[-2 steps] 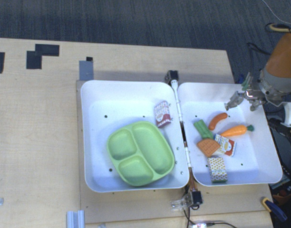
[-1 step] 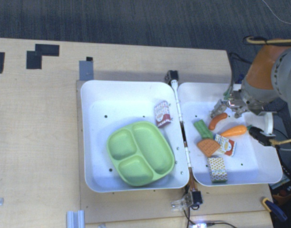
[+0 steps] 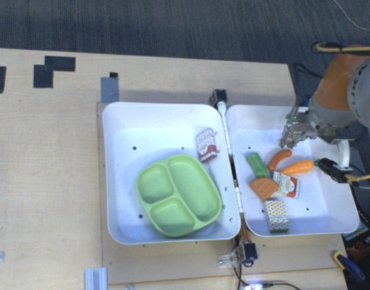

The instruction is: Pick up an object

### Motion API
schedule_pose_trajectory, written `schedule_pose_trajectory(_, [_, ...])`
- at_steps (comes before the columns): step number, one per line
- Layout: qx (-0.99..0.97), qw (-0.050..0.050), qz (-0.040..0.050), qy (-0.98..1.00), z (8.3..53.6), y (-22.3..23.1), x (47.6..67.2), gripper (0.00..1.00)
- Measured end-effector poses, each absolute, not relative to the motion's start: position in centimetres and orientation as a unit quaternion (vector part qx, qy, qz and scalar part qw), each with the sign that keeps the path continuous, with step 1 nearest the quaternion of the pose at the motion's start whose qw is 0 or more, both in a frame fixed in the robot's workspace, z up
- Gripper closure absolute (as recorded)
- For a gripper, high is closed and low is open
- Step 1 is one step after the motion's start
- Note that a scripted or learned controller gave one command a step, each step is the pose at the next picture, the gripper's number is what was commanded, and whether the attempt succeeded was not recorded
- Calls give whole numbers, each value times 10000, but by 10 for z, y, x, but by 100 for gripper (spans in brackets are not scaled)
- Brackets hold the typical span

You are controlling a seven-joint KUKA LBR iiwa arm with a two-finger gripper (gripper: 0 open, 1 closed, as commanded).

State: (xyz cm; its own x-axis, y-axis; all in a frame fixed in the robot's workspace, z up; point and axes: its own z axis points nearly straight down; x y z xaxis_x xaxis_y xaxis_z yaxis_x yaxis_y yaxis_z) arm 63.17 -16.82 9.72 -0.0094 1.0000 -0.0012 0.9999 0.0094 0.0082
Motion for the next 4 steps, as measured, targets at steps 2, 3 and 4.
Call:
schedule_pose_trajectory(2, [7050, 11, 12, 7092, 85, -118, 624, 0])
schedule_pose_trajectory(3, [7064, 22, 22, 7078, 87, -91, 556, 0])
schedule_pose_trajectory(4, [7061, 46, 41, 7081, 99, -91, 558, 100])
